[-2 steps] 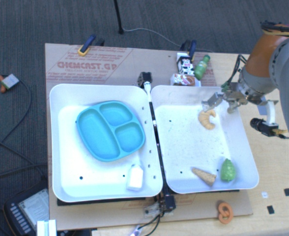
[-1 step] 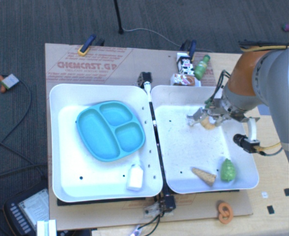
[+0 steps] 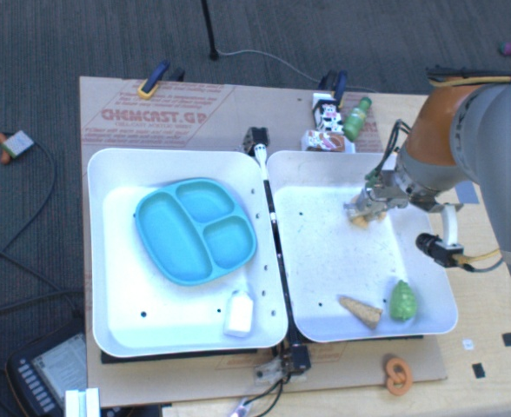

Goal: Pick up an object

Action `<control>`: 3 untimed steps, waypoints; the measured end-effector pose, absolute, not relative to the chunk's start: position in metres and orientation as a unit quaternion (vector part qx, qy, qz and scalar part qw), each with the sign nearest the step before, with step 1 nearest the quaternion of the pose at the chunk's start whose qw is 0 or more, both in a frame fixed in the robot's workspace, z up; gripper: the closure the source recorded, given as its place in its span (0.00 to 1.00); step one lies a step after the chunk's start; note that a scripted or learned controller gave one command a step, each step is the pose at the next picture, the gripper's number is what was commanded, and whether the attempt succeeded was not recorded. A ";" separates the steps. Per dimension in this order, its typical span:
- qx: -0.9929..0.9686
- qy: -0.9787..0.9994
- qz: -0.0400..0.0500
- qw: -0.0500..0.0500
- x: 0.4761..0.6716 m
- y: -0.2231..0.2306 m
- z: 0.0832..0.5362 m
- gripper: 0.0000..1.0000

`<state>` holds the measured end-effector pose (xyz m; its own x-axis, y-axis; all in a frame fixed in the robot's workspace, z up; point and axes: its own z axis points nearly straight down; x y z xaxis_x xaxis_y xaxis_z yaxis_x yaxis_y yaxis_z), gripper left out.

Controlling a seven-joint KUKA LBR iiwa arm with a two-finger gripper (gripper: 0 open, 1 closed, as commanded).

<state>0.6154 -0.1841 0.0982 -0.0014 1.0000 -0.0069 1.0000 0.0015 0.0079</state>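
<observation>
1. My grey arm with the orange band (image 3: 454, 137) comes in from the right and bends down into the right white bin (image 3: 325, 259).
2. My gripper (image 3: 368, 205) is low, near the top right part of that bin, just above a small tan lump (image 3: 360, 218). It may be touching the lump, but I cannot tell if my fingers are open or closed, or if I have hold of it.
3. A tan cone-shaped piece (image 3: 361, 310) lies near the bin's front, and a bumpy green ball (image 3: 402, 301) sits just beside it.
4. The left white bin (image 3: 116, 311) holds a blue plastic plate with three parts (image 3: 195, 229) and a small white bottle (image 3: 239, 312).
5. The brown board (image 3: 151, 115) under the bins says "CHEMCAST GP" in red letters.
</observation>
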 end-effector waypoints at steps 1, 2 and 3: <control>0.706 0.708 0.001 0.002 0.584 -0.127 0.209 1.00; 0.706 0.708 0.000 0.000 0.666 -0.074 0.184 1.00; 0.706 0.708 0.000 0.000 0.587 -0.030 0.234 1.00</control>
